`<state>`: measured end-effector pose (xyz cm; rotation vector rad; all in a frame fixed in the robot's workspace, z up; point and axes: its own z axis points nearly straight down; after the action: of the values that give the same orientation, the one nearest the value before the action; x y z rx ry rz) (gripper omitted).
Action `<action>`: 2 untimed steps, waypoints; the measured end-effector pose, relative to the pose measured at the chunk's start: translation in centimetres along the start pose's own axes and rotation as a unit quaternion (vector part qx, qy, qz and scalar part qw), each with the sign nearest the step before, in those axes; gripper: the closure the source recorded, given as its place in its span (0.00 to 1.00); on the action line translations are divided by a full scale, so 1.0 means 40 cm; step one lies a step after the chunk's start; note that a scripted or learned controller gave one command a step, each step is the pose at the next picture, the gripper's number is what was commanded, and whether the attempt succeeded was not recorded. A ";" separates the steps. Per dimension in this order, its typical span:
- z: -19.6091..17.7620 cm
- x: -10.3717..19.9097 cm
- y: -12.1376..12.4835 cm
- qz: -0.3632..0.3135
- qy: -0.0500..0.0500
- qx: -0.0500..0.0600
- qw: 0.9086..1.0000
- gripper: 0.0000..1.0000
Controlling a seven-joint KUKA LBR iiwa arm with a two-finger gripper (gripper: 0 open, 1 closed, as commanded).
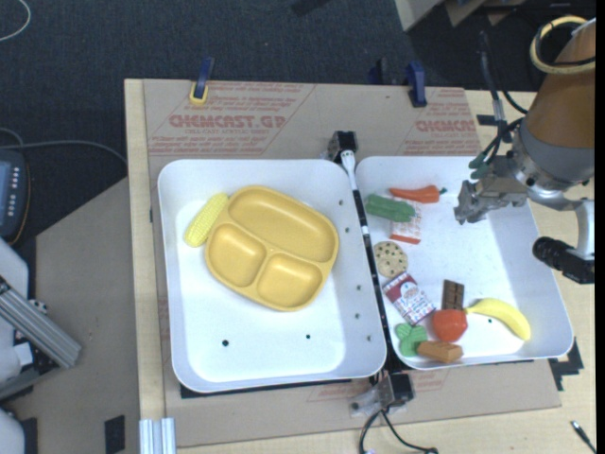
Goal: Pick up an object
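toy foods, among them a banana (503, 317) and a tomato (450, 324), lay in the right bin (529, 263). the gripper (473, 204) hung above it, holding nothing. both bins sat on a cardboard-covered bench (142, 206) over dark carpet (95, 26); the arm was cut off at the picture's right.

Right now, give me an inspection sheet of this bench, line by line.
Surface: brown board bearing left bin and right bin.
Job's things: carrot, green piece, cookie, red packet, chocolate, tomato, banana in right bin.
Clutter: yellow divided plate and corn in left bin.
Grippers: gripper above right bin, nothing seen held.
Cables: along arm.
Surroundings: dark floor.
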<state>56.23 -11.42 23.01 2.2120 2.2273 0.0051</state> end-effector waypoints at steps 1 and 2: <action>0.027 0.144 0.044 0.000 0.000 0.001 1.000 1.00; 0.038 0.268 0.096 0.001 0.000 0.000 1.000 1.00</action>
<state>60.00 -0.66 21.53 2.2137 2.2266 0.0046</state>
